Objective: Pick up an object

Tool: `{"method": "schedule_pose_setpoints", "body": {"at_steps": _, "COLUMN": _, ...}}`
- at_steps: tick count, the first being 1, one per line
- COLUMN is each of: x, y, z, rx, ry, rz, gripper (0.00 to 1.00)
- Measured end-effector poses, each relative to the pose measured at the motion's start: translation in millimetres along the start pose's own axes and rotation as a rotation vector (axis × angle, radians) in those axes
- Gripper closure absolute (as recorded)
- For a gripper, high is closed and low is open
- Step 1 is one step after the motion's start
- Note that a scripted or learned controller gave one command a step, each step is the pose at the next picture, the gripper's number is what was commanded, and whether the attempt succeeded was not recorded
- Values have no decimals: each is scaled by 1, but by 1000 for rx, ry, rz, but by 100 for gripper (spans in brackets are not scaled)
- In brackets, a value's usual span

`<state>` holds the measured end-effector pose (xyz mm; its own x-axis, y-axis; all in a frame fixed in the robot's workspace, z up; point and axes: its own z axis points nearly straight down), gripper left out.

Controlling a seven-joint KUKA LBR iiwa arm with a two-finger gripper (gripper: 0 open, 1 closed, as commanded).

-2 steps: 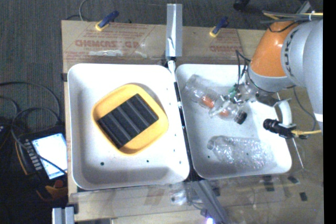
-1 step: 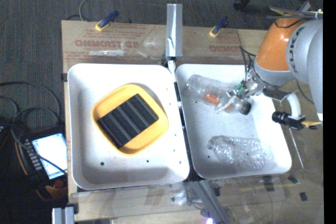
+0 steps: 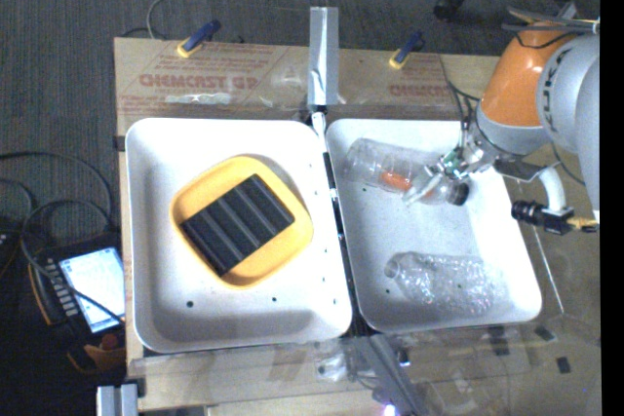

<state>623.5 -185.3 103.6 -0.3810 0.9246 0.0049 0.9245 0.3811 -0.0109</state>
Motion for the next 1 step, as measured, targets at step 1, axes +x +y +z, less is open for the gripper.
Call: {"method": "schedule_pose_setpoints", "body": {"at_steps": 1, "x": -29, "y": 8, "z": 0, "rx": 19, "ry": 26, "rz": -3, "gripper": 0}}
